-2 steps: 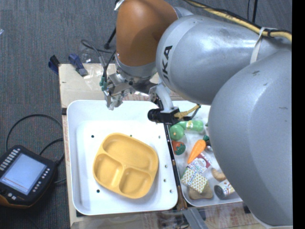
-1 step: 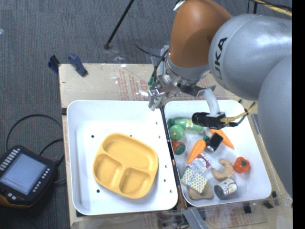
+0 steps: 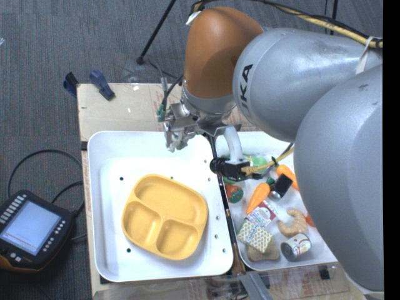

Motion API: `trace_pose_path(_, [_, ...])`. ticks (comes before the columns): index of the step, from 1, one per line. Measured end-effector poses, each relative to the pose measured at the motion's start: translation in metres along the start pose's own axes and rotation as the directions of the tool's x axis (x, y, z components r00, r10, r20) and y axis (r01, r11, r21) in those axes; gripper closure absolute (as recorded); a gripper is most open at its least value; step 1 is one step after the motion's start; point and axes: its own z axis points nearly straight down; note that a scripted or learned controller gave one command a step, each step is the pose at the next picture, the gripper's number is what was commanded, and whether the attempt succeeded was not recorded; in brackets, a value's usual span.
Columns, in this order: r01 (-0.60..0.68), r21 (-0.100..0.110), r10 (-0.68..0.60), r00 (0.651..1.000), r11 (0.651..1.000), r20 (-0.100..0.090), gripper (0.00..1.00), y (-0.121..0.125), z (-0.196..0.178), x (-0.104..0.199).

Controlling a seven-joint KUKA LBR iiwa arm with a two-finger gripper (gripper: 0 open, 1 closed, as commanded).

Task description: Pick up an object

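My gripper point(image 3: 177, 140) hangs over the back edge of the left white bin point(image 3: 106, 167), pointing down, with nothing visibly in it. A yellow three-compartment plate point(image 3: 165, 224) lies flat in that bin, in front of the gripper and apart from it. The right bin point(image 3: 325, 245) holds an orange carrot point(image 3: 257, 196), a round red and green item point(image 3: 234, 194), a small red and white carton point(image 3: 262, 214), a patterned packet point(image 3: 254, 235), a tan peanut-shaped toy point(image 3: 294, 224) and a small can point(image 3: 296, 247). The arm hides much of the right bin.
A teach pendant point(image 3: 31, 230) lies on the floor to the left. A blue clamp point(image 3: 100, 84) sits at the bench's back left corner. A tripod leg point(image 3: 159, 24) slants behind the bench. White bin floor surrounds the plate.
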Motion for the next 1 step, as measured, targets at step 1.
trace_pose_path(1, [-0.091,-0.013,0.091,0.996,0.996,-0.001,1.00,-0.0135,-0.1742,-0.0164])
